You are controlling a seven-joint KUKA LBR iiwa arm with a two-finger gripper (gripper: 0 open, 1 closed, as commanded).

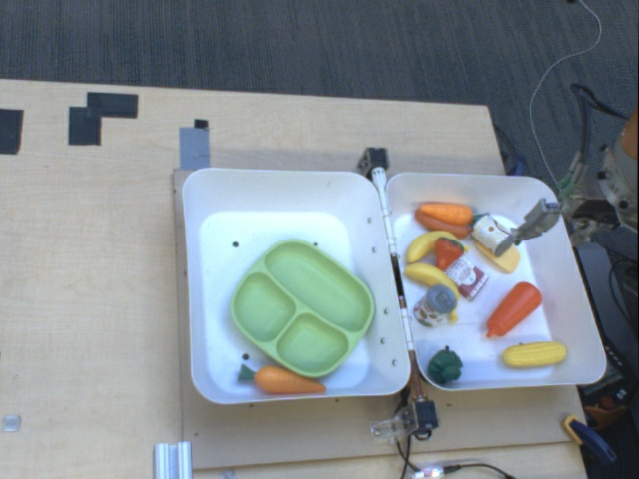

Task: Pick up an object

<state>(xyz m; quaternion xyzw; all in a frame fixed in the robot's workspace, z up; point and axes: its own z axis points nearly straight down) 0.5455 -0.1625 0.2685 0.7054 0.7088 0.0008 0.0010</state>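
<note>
gripper (511, 239) over right bin (589, 317) — fingers' state can't tell | white-yellow toy (492, 234) just under it, beside orange carrot (444, 214) | green plate (302, 308) in left bin (200, 297)

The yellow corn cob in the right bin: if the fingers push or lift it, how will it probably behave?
The corn cob looks rounded and elongated, so a sideways push may roll it. It appears to be a moulded toy, so probably stiff and light. It lies apart from the orange pepper, near the bin wall, which could crowd a grasp.
</note>
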